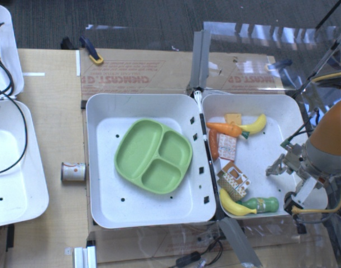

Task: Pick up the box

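Two white bins side by side on the desk (47, 66). Started, at far left, with a white tub (14, 194) and a black cable (17, 121) looped over it. Found a small metal can (73, 172) on its side just beside the left bin (95, 149). Held, in that bin, a green divided plate (153, 156) and nothing on it.

Crowded the left half of the right bin (287, 108) with small things: a carrot (226, 129) against a yellow banana (256, 124) near the top, a red-and-white packet (227, 147) below them. Lay tilted lower down, the brown-and-white box (233, 179), touching a second banana (233, 201) that curved under it. Rested beside that banana, along the near wall, a green bottle (263, 205).

Hung over the right part of the same bin, the jaws, spread wide and gripping nothing. Kept the box well to their left, apart from them, with bare bin floor between. Ended at the right with the orange band (333, 133) of the arm.
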`<state>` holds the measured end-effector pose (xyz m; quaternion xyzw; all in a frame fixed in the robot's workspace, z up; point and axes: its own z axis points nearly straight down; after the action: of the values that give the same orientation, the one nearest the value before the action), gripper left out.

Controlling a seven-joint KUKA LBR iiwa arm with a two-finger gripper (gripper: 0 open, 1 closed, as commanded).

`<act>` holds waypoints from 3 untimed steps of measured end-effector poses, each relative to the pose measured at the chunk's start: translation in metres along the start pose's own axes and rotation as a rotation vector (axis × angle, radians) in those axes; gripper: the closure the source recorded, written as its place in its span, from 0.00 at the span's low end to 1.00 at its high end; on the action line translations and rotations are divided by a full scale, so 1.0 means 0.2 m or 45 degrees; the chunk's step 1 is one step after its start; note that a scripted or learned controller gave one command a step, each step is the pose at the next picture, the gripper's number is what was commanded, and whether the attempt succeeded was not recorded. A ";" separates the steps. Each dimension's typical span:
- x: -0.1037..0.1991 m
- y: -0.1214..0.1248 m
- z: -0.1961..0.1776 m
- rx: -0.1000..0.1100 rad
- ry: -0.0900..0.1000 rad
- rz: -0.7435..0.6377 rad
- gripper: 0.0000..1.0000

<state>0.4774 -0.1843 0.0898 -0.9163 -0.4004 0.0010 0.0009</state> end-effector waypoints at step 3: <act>0.02 -0.03 -0.02 0.002 0.000 0.081 0.00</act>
<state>0.4771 -0.1772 0.0933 -0.9286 -0.3711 0.0014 0.0015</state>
